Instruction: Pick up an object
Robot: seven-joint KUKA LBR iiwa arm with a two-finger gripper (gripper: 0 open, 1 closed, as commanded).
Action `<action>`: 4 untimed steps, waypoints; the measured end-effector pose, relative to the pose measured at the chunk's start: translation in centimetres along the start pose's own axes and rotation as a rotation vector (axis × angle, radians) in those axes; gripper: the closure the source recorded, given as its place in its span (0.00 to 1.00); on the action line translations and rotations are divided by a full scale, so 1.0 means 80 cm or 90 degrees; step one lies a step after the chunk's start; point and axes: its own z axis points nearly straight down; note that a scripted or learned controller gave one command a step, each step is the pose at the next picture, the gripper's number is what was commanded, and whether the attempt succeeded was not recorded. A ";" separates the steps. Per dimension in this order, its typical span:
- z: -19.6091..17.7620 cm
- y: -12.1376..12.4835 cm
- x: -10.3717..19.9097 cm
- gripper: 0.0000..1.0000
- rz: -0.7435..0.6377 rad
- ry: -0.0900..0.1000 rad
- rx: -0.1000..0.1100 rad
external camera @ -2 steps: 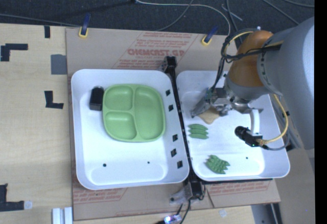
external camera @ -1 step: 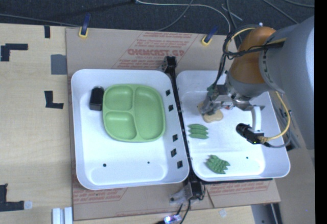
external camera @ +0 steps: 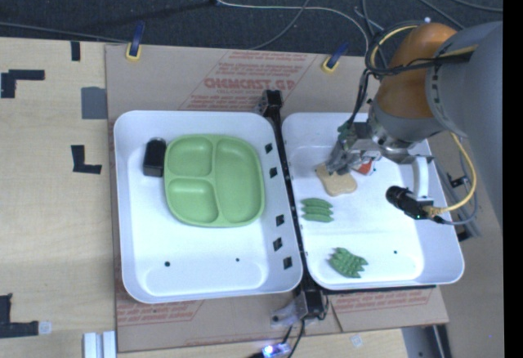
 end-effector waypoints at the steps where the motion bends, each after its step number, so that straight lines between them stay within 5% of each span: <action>1: -0.073 0.004 -0.011 1.00 0.001 -0.001 -0.001; 2: -0.140 0.006 -0.010 1.00 0.000 -0.001 -0.002; 4: -0.127 0.011 0.139 1.00 -0.003 0.001 0.002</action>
